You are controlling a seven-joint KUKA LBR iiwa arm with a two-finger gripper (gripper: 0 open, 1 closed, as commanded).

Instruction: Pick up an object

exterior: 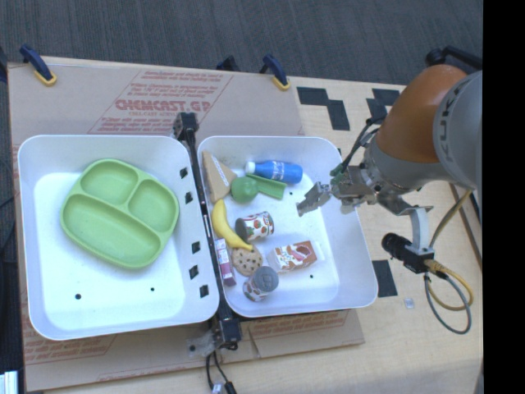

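A bench covered with brown cardboard printed in red is seen from above, with dark grey carpet behind it, and the cardboard is held at its far edge by blue-and-yellow clamps. Two shallow white bins are set side by side on it. In the left bin a green divided plate is laid slightly tilted toward the far left. The right bin is loaded with the candidate objects, grouped toward its left and middle: a blue-and-white bottle lying on its side near the far wall, a green pear-shaped piece just beside it, a tan wedge against the left wall, a yellow banana along the left wall, a small brown-and-white can touching the banana, a cookie, a grey-topped can near the front, and a red-and-white packet toward the middle. The arm is extended in from the right, and the gripper is positioned above the right half of that bin, to the right of the bottle and above the packet. Its fingers are seen spread apart, with nothing between them.
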